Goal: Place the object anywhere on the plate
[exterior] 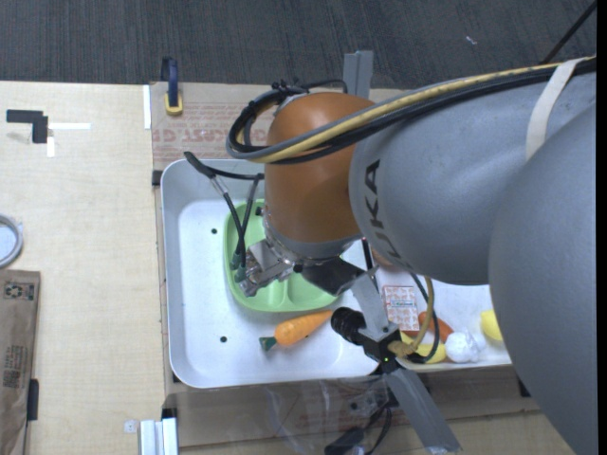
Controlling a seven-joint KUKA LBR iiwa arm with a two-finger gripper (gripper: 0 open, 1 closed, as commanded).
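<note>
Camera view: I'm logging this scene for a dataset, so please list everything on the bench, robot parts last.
bin: two, white, side by side at centre; the right one mostly behind the arm
plate: one, light green, in the left bin, partly under the wrist
toy carrot: one, orange with green stem, in the left bin beside the plate's near edge
small toys: several, white, yellow and orange, in the right bin
clamp: one, blue and yellow, far bench edge
arm: one, grey with orange band, over the plate

Arm [398, 178] over green plate [248, 297]; carrot [302, 329] beside
</note>
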